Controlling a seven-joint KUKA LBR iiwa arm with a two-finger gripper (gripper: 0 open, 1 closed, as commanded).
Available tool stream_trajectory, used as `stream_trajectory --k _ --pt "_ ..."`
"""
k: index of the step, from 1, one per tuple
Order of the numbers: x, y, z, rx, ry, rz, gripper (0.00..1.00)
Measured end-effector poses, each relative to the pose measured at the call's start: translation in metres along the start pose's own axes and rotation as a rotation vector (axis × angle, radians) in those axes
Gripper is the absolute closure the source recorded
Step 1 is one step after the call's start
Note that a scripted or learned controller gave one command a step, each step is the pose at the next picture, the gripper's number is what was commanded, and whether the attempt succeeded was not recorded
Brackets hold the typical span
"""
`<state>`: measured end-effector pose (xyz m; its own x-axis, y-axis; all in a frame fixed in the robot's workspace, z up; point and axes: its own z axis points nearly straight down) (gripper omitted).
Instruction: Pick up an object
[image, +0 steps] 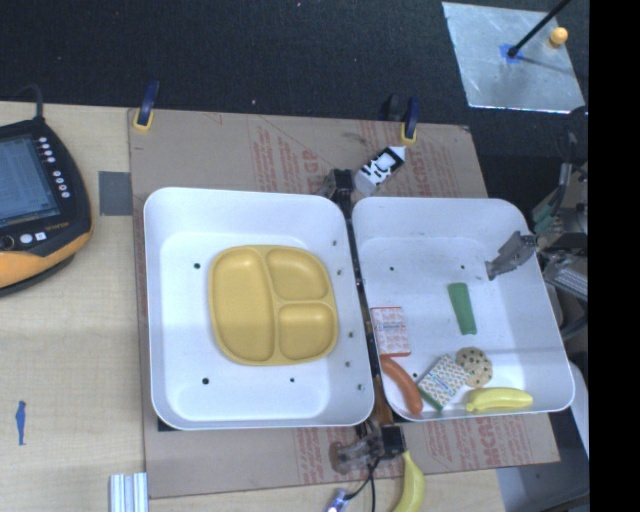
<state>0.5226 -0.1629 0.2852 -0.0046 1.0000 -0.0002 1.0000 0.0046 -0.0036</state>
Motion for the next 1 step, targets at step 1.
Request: stream_trajectory --k 1 --pt "0.0167 0.0416 0.1522 0.004 0.0 -0.002 0.0"
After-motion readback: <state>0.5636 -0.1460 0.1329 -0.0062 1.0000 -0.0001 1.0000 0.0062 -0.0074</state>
